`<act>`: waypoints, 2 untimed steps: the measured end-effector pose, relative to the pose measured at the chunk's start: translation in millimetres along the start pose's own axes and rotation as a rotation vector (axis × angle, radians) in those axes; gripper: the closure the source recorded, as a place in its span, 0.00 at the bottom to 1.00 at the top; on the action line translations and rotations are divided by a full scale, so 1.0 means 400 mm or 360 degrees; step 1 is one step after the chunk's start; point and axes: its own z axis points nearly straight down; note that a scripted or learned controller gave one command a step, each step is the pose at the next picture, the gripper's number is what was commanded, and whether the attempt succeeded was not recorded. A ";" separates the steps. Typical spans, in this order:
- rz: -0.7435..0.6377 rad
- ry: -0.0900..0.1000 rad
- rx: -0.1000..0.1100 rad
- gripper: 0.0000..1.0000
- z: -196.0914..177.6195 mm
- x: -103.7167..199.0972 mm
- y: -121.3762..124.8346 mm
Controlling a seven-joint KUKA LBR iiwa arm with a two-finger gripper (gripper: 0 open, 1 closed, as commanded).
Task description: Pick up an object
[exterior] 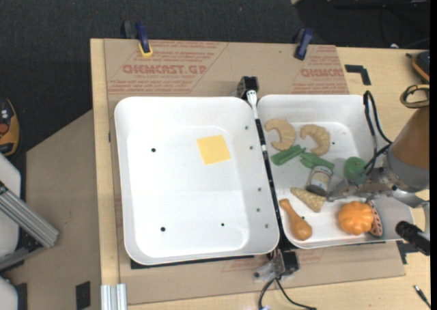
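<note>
On brown cardboard bench (205, 63), dark carpet around, two white bins (136, 165), hand (348, 191) grip unclear

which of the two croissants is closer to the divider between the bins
The left croissant, lying next to the divider; the other croissant lies farther right, toward the bin's middle.

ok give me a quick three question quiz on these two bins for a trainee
1. True or false: the yellow square lies in the left bin.
2. Which lies nearest the pincer: A croissant, B small jar, C blue clamp?
3. Fill in: the orange pumpkin sits in the ____ bin.

Key: 1 true; 2 B; 3 right.
</note>
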 end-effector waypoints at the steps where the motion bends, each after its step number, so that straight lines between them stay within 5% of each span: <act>1: -0.0006 -0.0009 -0.0020 0.00 -0.018 -0.010 0.191; 2: -0.0014 -0.0006 -0.0024 0.00 -0.020 0.142 0.378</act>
